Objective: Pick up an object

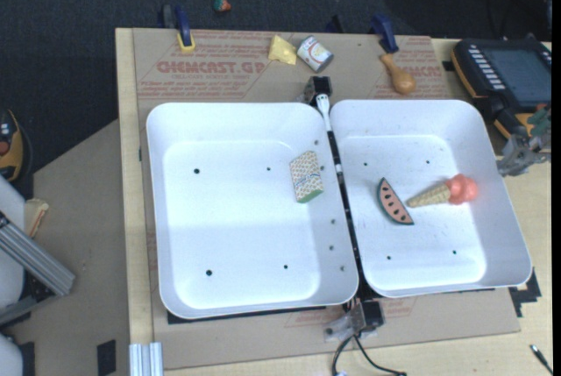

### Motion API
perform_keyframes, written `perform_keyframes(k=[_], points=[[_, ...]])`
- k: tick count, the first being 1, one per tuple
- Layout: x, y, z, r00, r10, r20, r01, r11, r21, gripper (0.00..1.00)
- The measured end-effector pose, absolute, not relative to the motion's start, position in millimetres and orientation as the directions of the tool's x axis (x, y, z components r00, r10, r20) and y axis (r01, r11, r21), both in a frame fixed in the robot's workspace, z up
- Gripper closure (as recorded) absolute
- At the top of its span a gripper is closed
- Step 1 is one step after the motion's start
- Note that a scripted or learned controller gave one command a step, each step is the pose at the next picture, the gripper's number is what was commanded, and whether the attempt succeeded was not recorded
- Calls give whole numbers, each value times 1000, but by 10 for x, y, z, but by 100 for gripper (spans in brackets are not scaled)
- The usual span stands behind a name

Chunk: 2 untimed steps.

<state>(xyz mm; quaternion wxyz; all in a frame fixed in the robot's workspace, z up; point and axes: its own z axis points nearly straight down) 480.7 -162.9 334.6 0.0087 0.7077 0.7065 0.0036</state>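
- A brown board (263, 67) lies on the bench over dark carpet; two white bins stand on it side by side.
- The left bin (175, 216) holds a small patterned block (306, 176), close to its right wall.
- The right bin (491, 146) holds a watermelon slice (394, 202) and an ice cream cone (443, 191), near each other.
- The gripper (524, 146) shows at the right edge, just beside the right bin's rim; I cannot tell its state.

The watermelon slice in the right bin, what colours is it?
Red flesh with dark seeds and a green rind, seen in the camera view: watermelon slice.
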Motion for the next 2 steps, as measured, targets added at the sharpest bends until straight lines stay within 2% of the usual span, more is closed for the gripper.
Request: perform_keyframes(k=[1,2], points=[[4790,-742,2692,-8,1000,4,1000,8,-7,100],[4805,-881,4456,-2,1000,-3,1000,2,22,100]])
